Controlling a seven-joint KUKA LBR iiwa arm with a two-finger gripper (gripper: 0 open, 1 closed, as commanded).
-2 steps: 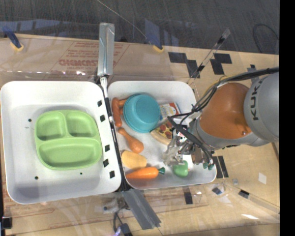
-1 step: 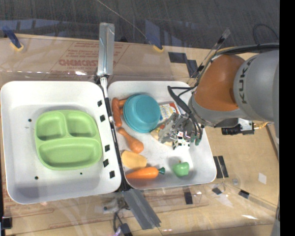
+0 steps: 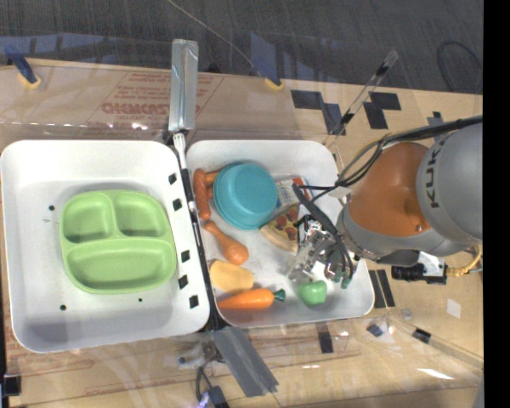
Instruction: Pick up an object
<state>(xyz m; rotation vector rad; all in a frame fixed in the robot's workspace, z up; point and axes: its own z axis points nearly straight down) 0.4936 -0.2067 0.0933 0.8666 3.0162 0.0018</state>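
Reaching into the right bin [image 3: 238, 153] from the right, the gripper [image 3: 316, 257] is hovering just above a green pepper [image 3: 313, 292] near the front wall, its grip possibly open but too cluttered to tell.

one fixed camera hangs above the tabletop [image 3: 85, 92] and looks down at a slant, far enough to take in both bins whole: the left bin [image 3: 25, 228] and the right bin [image 3: 263, 153] side by side mid-frame. the arm [image 3: 442, 194] enters from the right edge; dark floor lies along the top
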